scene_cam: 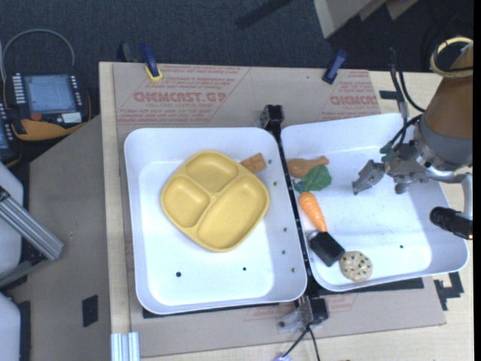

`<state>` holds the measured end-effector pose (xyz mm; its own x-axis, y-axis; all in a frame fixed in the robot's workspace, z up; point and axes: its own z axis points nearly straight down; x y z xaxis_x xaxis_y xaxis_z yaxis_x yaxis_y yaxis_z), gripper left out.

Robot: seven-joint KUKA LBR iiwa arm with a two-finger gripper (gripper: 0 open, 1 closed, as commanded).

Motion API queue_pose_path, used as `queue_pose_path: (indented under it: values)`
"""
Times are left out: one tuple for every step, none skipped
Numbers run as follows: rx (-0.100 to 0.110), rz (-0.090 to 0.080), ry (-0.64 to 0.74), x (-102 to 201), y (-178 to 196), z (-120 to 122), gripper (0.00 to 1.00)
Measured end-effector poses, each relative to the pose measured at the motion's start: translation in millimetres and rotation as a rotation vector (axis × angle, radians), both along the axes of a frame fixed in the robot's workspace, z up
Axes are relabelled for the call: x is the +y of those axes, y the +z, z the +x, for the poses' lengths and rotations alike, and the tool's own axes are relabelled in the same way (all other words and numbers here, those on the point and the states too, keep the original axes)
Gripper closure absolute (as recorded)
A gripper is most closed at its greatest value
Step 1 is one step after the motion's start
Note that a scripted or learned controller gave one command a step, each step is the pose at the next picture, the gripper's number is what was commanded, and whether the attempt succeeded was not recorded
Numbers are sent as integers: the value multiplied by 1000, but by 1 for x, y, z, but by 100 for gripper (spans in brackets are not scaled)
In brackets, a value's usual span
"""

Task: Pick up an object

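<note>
Gripper (pixel 383 177) hovers over the right bin (pixel 421 269), fingers spread and empty. We should drop squarely over the carrot (pixel 313 210), near the bin's left wall, aligning fingers across its narrow body before closing.

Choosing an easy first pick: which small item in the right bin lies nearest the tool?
The green leafy piece, left of the tool; others lie farther.
</note>
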<state>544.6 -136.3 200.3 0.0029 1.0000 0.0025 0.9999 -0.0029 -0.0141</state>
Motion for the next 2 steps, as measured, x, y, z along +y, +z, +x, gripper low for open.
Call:
queue_pose_path:
  values:
    - [-14, -2, 3, 0, 7, 3, 0]
    - [-7, 0, 3, 9, -41, 0, 0]
